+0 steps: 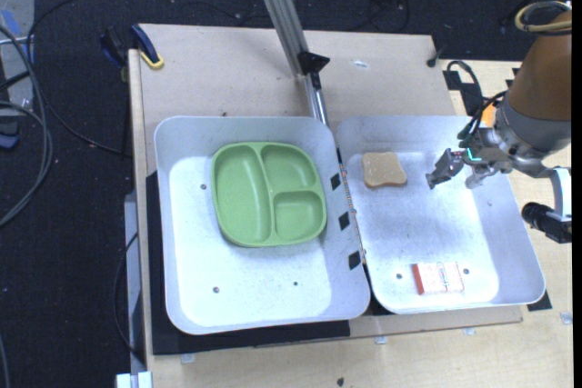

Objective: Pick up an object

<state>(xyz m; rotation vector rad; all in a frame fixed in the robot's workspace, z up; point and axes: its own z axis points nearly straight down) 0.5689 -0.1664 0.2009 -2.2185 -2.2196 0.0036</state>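
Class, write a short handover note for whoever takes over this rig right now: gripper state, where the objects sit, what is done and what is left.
Gripper: above the right bin, nothing between its fingers.
Bread slice: lying in the right bin's far left part, left of the gripper and apart from it.
Small red and white packet: near the right bin's front edge.
Green divided plate: in the left bin.
Done: nothing picked up yet.
Left: choose an object, probably the bread since it lies closest, grasp it and lift.

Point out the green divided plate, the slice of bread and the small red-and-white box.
green divided plate (269, 193), camera view, on its central divider.
slice of bread (384, 170), camera view, middle of its top face.
small red-and-white box (438, 277), camera view, centre of its top.
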